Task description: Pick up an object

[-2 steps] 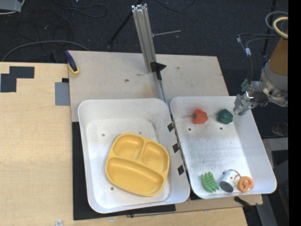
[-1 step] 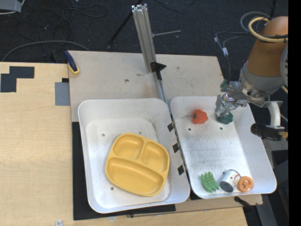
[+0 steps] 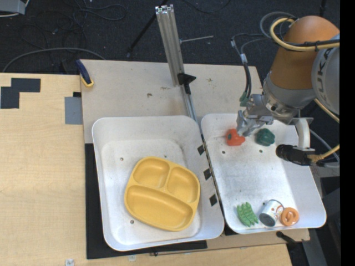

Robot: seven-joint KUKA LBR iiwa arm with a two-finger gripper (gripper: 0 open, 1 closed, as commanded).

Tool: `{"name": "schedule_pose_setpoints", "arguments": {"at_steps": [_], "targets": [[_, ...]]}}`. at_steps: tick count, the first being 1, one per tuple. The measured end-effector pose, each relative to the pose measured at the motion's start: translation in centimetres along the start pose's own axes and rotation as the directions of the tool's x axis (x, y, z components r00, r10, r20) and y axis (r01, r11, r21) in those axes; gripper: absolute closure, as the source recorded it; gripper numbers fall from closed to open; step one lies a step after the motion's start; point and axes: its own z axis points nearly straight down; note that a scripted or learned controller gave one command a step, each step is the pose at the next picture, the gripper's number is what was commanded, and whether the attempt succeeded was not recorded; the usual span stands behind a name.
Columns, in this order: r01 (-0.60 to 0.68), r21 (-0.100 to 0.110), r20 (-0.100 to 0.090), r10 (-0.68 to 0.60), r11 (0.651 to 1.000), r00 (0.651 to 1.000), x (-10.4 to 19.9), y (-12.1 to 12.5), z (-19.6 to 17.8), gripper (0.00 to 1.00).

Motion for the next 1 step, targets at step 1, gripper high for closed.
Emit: {"name": "schedule_pose_setpoints", "arguments": {"at_steps": [1], "targets": [[-0.001, 0.001, 0.001, 0.001, 1.0, 1.0, 5.83, 0.03, 1.48, 1.0]]}}
